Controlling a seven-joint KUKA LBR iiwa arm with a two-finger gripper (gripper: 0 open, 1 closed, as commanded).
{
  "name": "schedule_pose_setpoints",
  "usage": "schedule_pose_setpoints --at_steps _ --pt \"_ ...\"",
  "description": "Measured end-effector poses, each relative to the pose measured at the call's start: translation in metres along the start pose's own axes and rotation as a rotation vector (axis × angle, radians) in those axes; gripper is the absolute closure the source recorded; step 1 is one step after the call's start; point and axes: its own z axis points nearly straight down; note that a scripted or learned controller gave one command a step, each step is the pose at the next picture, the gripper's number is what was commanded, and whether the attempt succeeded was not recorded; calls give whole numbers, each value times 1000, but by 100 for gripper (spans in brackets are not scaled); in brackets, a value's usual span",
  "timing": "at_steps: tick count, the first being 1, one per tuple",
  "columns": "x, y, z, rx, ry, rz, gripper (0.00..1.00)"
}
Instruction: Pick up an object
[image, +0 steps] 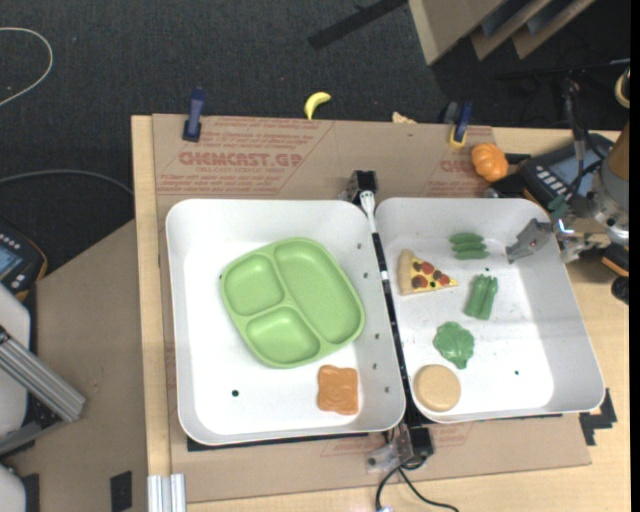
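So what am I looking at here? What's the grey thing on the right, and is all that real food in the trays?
You are looking down at a slant from one fixed camera above a bench. The grey thing at the right is a robot arm, and its claw hangs over the right bin's upper right corner. Nothing shows between its fingers.

The things look like toy food. The right bin holds a pizza slice, two green vegetables, a leafy green piece and a tan round. The left bin holds a green divided plate and an orange piece. The arm's job is to pick one object up.
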Motion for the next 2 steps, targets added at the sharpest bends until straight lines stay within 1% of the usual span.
schedule_pose_setpoints --at_steps 1,2 --pt "0 1 -11 -3 -1 -1 100" --pt "64 -50 36 9 5 -3 100"
